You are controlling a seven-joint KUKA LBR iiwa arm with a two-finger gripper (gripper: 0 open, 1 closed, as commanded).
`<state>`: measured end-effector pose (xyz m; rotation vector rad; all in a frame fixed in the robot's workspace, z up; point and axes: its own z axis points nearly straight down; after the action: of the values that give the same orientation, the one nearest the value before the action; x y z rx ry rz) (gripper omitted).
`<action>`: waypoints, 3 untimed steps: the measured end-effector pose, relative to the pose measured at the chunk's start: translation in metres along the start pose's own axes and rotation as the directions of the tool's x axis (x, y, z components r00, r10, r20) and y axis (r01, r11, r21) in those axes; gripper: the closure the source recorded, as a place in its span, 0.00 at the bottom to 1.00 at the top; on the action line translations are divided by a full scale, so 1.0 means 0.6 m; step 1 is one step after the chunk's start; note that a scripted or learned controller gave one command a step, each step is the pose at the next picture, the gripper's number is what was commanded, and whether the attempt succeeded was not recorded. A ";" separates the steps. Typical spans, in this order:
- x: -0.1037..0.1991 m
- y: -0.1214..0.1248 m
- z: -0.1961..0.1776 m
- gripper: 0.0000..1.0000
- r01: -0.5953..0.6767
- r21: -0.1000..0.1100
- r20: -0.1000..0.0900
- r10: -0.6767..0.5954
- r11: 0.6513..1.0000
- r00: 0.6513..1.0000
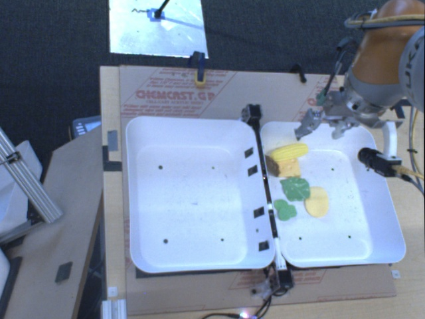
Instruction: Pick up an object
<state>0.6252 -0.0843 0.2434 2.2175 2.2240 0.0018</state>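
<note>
Right bin (372,244): corn (287,153) below tool (323,126)

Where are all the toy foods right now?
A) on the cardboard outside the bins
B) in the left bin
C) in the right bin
C: the yellow corn, the green pieces and the pale yellow slice all lie inside the right bin.

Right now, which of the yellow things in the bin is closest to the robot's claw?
The corn cob, long and bumpy, at the top of the pile. It lies just below the gripper. The flat yellow oval sits lower.
</note>
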 end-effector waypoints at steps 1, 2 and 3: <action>-0.041 -0.142 0.167 0.00 -0.007 0.014 -0.002 0.007 1.000 1.000; 0.003 -0.171 0.265 0.00 -0.003 -0.006 0.001 0.003 1.000 1.000; 0.003 -0.166 0.241 1.00 -0.001 -0.012 -0.001 0.001 1.000 1.000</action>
<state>0.5260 -0.0829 0.0990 2.2128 2.2176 0.0153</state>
